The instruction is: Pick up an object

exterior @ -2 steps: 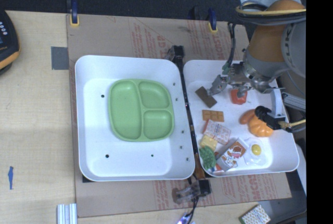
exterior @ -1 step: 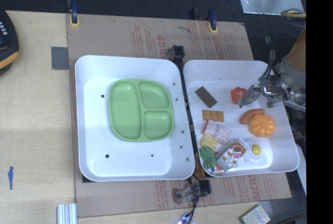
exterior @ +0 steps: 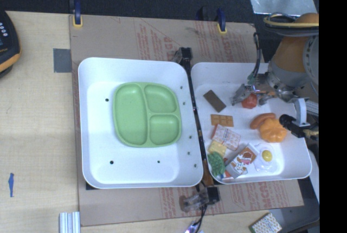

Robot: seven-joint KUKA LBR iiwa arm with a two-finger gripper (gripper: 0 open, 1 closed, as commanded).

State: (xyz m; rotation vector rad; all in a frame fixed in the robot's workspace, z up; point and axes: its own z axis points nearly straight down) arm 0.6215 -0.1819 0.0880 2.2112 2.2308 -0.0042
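The arm [exterior: 290, 53] reaches down from the right into the right bin [exterior: 293, 172]; its claw [exterior: 248, 97] pinches a small red object [exterior: 250, 101].

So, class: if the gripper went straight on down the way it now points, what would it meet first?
Most likely the small red toy in the right bin. The gripper sits directly over it, pointing down into the bin. Depth is hard to judge from this slanted view; it may already be touching.
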